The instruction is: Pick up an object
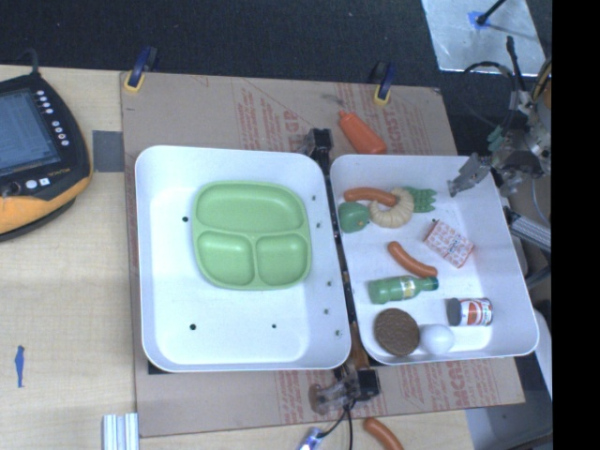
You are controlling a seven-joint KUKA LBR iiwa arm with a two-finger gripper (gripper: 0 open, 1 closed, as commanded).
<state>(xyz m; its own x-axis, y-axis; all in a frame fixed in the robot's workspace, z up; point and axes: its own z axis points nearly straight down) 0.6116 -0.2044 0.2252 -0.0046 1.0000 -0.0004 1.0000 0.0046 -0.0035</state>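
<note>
Objects lie left and below the hand in the right bin

Objects for the pick sit in the right bin (506, 251), and we see the hand (466, 175) at that bin's upper right corner, right of centre in the frame, reaching in from the right edge. Whether it is wide or narrow we cannot tell; the grey tip is small and blurred against the white wall, and we see nothing held in it.

Everything we might take lies left of and below the hand. Nearest is the red-and-white packet (448, 242), just below and slightly left, lying flat and turned cornerwise. To the hand's left, near the bin's upper edge, the tan ring (392, 208) touches a sausage (368, 195) whose long axis runs left to right, and a green leafy piece (421, 196) sits at the ring's right. A second sausage (412, 259) lies in the bin's middle, slanting down to the right. Below it the green bottle (401, 289) lies on its side, long axis nearly left to right, cap toward the right. Along the lower edge we see a small can (469, 312) on its side, a white ball (437, 337) and a brown disc (397, 330), the ball and disc touching.

We judge the packet the shortest reach, though flat things give little to grip; the second sausage stands clear of its neighbours.

The left bin (159, 279) holds a green divided plate (252, 235).
</note>
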